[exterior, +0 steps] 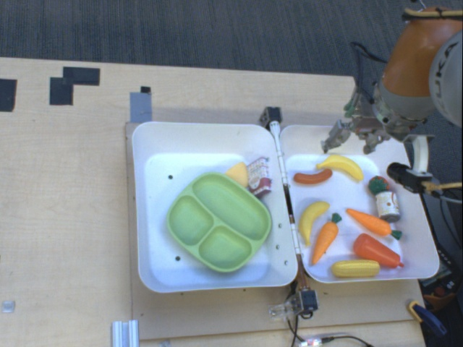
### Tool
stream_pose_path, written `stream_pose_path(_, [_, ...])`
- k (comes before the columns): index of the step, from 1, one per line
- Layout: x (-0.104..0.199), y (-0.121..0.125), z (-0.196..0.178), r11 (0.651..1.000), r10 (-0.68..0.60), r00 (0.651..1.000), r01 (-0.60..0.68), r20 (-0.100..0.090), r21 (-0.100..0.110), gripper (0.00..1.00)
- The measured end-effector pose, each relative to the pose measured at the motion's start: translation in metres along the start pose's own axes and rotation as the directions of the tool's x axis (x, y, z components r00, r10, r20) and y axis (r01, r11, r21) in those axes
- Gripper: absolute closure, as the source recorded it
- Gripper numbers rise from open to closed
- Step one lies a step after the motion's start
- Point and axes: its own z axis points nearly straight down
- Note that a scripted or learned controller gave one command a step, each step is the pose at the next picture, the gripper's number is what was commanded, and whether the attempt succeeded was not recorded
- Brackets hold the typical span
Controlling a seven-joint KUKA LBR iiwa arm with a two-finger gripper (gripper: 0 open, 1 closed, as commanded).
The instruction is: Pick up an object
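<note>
The gripper (353,137) was seen above the far edge of the right bin (427,266), its fingers spread apart and nothing caught between them. Just below it, a banana (342,165) was laid with its long axis running left to right, curved, the right tip dipping toward the near side. A red sausage (312,177) was set just beside it on the left, lengthwise the same way.

Further in, a second banana (312,219) was stood more near-to-far, and a carrot (325,240) beside it was pointed tip-down toward the near edge, green top away. Another carrot (371,223) was angled across the middle, its green top to the right. A red pepper (376,251) and a yellow corn-like piece (355,268) were found near the front wall; a small bottle (385,200) with a green top was lodged near the right wall.

In the left bin (145,215), a green divided plate (219,223) was spread across the middle, with a yellow piece (237,172) and a small packet (259,177) tucked at its far right corner, close to the shared wall. Open white floor was left along the left bin's far and left sides.
</note>
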Motion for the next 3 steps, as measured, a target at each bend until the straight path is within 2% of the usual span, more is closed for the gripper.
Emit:
stream_pose_path(1, [0.000, 0.000, 0.115, 1.000, 0.002, 1.000, -0.002, 0.000, 0.000, 0.00])
stream_pose_path(2, [0.001, 0.002, 0.103, 1.000, 0.001, 1.000, -0.001, 0.000, -0.004, 1.00])
stream_pose_path(3, [0.066, -0.042, 0.019, 1.000, -0.001, 1.000, 0.001, -0.001, -0.002, 1.00])
